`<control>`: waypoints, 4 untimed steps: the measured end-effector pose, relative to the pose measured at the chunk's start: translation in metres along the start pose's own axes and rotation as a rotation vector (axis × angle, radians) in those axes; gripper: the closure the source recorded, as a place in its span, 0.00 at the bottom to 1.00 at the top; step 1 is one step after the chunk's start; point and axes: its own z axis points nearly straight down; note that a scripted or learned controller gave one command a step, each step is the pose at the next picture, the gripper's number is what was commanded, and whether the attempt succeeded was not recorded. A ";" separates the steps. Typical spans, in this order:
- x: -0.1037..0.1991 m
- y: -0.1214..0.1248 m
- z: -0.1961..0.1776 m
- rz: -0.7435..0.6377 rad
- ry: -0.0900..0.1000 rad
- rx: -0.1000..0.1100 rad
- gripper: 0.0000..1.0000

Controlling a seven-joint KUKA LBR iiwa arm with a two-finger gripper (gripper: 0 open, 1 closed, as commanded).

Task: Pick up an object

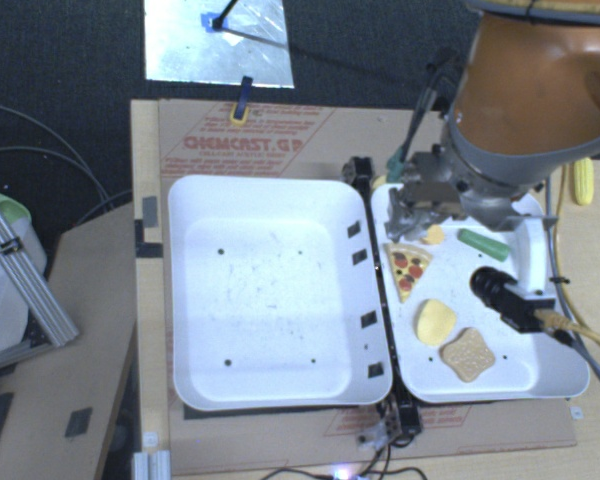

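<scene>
The right bin holds several toy foods. A pizza slice lies near its left wall. Below it sit a round yellow piece and a slice of toast. A green stick and a small yellow bit lie farther back. My gripper hangs over the bin's back left corner, just above the pizza slice and beside the small yellow bit. The orange-banded wrist hides the bin's far end.
The left bin stands beside the right one, joined by black clips along the shared wall. A yellow corn cob lies outside the bin at the right. A shiny metal sheet lies beyond the bench.
</scene>
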 end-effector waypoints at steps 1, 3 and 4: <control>0.000 0.001 -0.011 -0.004 0.000 -0.003 1.00; 0.027 0.025 -0.046 -0.001 0.003 -0.009 1.00; -0.011 0.000 0.042 0.008 -0.002 0.011 1.00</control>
